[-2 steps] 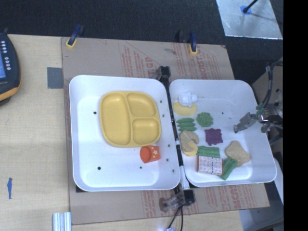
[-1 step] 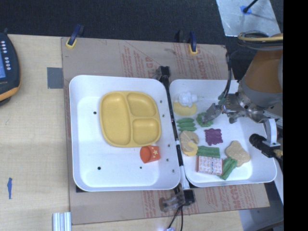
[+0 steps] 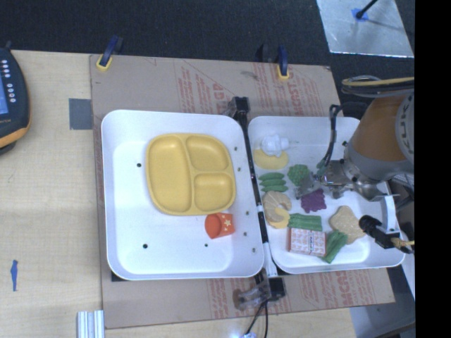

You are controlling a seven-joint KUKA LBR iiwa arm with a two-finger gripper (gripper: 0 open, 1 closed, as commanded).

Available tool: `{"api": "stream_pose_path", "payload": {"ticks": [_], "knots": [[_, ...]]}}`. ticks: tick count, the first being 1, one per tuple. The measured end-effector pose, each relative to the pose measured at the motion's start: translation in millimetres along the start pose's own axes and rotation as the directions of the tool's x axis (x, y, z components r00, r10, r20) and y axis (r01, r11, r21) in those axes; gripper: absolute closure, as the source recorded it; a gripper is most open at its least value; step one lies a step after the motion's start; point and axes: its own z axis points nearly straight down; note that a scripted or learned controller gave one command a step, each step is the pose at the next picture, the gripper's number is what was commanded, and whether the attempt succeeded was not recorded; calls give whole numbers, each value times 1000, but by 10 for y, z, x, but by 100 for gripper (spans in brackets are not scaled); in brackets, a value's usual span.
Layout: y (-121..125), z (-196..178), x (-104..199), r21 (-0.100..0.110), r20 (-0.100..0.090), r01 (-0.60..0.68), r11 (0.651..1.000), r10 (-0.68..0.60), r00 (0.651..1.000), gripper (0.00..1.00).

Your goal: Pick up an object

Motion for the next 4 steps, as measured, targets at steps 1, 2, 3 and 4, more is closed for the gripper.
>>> {"api": "stream_pose_path", "payload": {"ticks": [1, 2, 3, 4], "knots": [[36, -175, -17, -12, 4, 0, 1000, 0, 1000, 100], [-121, -110, 44, -5, -1, -1, 1000, 1, 1000, 100], [-328, -549, 105, -11, -1, -3, 1000, 3, 1000, 100], [-105, -625, 26, -12, 1, 1, 1000, -1, 1000, 100]]}}
